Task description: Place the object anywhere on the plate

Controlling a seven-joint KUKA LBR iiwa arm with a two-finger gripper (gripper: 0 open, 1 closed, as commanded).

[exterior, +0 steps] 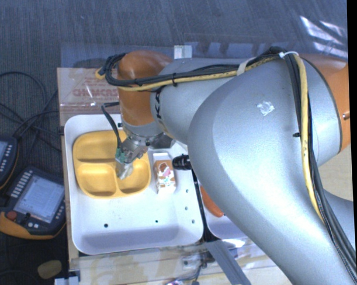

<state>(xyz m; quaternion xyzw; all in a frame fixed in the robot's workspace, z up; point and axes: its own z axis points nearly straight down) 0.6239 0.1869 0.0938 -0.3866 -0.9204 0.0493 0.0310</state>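
A: How far along is the task judged to be?

B: The small brown-and-white packaged object (164, 175) is seen lying on the floor of the shallow white left bin (134, 225), just beside the right edge of the yellow divided plastic plate (94, 165), so placement is judged not yet done.

A: And the hand (124, 164)?

B: It is seen over the plate's right compartment, left of centre in the frame. Whether it is spread or closed cannot be told; nothing is seen between its tips.
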